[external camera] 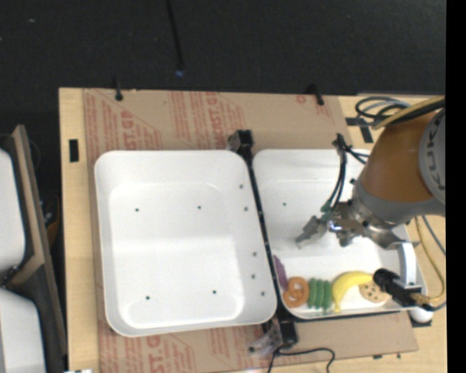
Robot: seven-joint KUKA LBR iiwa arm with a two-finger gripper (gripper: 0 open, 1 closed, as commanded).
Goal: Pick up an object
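Observation:
My gripper (325, 236) hangs over the middle of the right bin (295, 179), its two fingers spread apart and nothing between them, so it is open. Along that bin's front wall lie several small items: an orange ring-shaped pretzel (297, 291), a green ridged piece (320, 294), a yellow banana (348, 283) and a tan cookie (369, 291). A thin purple item (279, 271) leans against the bin's left wall. All of them sit nearer the front than the gripper, apart from it.
The left bin (179, 239) stands beside the right one, with a black clip (240, 140) at the top of the shared wall. The grey and orange arm (400, 169) covers the right bin's far right side.

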